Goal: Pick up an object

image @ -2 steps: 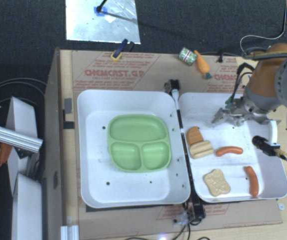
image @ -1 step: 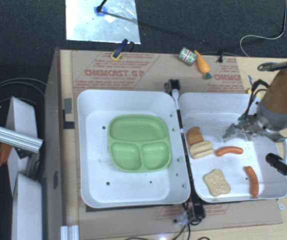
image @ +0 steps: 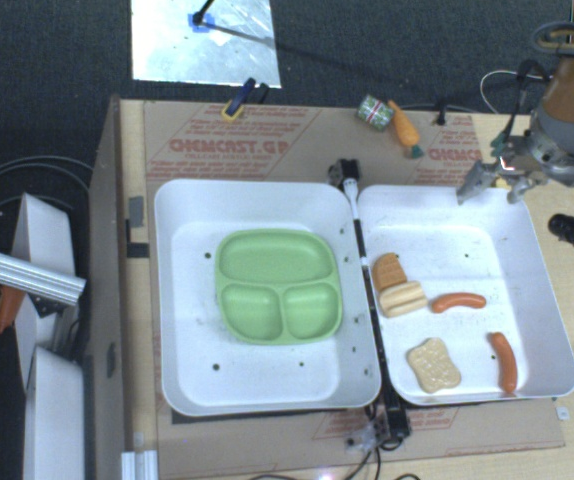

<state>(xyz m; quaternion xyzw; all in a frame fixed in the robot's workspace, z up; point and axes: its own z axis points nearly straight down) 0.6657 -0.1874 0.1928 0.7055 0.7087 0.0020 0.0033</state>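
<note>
hand (image: 494, 181) spread over right bin (image: 527, 230) far rim, well apart from sausages (image: 459, 302)

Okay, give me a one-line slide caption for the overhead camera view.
Open gripper hovers at the right bin's far rim, above toy sausages, bread and a cracker; a green divided tray sits in the left bin.

Right bin (image: 527, 243) open in its upper half, food (image: 404, 296) crowding lower half

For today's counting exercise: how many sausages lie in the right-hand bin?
2. One sausage lies near the bin's middle, right of the bun; the other sausage lies by the near right corner.
</note>
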